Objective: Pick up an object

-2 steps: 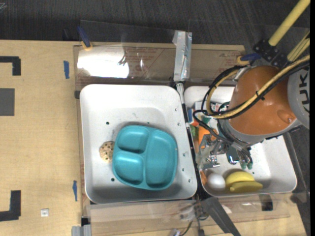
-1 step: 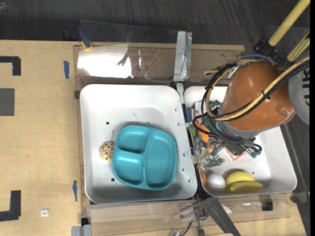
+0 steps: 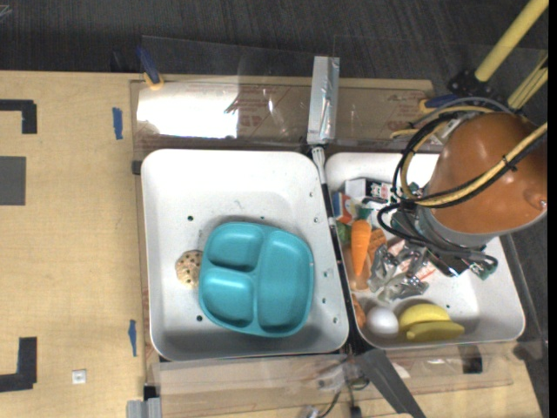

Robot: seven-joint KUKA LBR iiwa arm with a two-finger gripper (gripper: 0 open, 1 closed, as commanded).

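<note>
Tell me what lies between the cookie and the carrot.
In the camera view, the teal divided plate fills most of that stretch, from the cookie in the left bin toward the carrot in the right bin, then the bins' adjoining rims.

A teal divided plate [image 3: 258, 277], a tan speckled cookie [image 3: 187, 267], an orange carrot [image 3: 359, 247] and a yellow banana [image 3: 429, 318] are lying in white bins [image 3: 174, 190].

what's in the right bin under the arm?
In the right bin: a carrot, a white egg, a banana and a small white box. The arm covers the rest, and the hand sits low over clutter I can't identify.
</note>
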